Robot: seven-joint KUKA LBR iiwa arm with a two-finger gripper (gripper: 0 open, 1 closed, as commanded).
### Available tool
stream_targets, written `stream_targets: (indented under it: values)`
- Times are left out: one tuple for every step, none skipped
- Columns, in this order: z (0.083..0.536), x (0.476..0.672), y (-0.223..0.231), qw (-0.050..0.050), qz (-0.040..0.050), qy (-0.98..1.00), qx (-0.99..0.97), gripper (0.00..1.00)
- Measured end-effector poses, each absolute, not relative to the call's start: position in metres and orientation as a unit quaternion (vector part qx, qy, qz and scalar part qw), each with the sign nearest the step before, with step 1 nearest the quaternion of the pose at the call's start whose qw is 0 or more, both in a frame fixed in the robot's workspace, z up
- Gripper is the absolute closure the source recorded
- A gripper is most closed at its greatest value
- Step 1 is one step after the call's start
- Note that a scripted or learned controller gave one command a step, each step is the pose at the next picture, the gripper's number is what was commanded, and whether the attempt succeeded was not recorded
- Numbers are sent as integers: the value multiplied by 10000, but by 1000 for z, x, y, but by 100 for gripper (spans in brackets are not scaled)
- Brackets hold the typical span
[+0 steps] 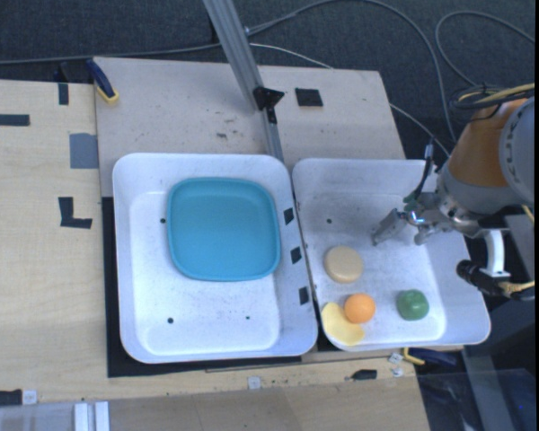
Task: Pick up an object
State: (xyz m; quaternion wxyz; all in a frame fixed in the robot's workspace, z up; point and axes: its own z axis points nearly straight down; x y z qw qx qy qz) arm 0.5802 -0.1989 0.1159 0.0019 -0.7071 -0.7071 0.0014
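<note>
Four small things lie in the right bin (449, 326), all gathered toward its near side: a tan disc (343, 264), an orange ball (359, 309), a yellow piece (339, 329) tucked under and left of the ball, and a green ball (412, 304) to the right. The left bin (139, 330) carries a blue plate (223, 227). Both bins sit on the worktop (36, 241).

The gripper (397, 225) hangs over the far half of the right bin, above bare floor, apart from every object. Its jaws look spread, one dark finger slanting down-left toward the disc, and nothing sits between them.

Any of the four would satisfy the task. The tan disc is nearest the jaws and stands free of its neighbours, so it seems the easiest candidate. It looks light and rigid, probably smooth plastic or wood, with a flat top and a low rounded edge; the hold should be across its width, the fingers dropping on opposite sides of the rim. Because it is low, the fingers would need to reach almost to the bin floor, or they may skid over the top.

The orange ball touches the yellow piece, which leaves little room for a finger on that side. The green ball stands clear but is round and likely to roll out of a pinch that misses its middle.
</note>
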Motion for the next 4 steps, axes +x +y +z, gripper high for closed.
stream_targets:
  values:
    - [89,581,-199,-4,0,-7074,-7068,0]
    - [101,581,-199,-18,-4,-7074,-7068,100]
    - [143,584,-195,-14,-8,-7074,-7068,100]
    - [190,587,-187,-16,-10,-7075,-7067,100]
